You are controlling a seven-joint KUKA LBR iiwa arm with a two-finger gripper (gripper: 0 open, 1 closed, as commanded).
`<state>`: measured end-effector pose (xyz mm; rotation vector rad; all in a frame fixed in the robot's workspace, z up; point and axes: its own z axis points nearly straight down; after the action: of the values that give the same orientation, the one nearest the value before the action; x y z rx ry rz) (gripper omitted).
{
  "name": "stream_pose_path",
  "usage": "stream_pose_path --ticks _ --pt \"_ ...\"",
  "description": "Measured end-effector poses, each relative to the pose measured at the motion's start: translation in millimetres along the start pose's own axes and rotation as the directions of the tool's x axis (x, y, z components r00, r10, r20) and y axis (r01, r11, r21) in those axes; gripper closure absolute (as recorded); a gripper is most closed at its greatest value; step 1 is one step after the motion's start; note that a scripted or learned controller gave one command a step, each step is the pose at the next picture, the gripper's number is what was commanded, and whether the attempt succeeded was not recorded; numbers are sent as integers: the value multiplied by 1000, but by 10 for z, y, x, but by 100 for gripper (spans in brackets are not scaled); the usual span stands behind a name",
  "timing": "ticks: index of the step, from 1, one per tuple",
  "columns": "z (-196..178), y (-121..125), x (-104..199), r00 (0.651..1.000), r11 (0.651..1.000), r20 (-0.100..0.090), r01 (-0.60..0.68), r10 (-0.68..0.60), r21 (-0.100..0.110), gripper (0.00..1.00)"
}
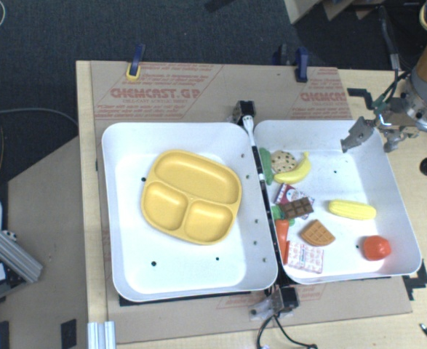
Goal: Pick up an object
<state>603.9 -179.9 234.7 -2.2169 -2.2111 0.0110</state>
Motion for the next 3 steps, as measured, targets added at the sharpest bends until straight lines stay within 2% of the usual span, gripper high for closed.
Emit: stream_pose_path --ticks 1,2,3 --pt "-78 25 3 1000 1000 3 3 -3 -13 0" --pt "534 -38 -30 1000 1000 1 2 -2 -5 0" --pt "970 -4 -47 1000 1000 1 3 -3 -7 0"
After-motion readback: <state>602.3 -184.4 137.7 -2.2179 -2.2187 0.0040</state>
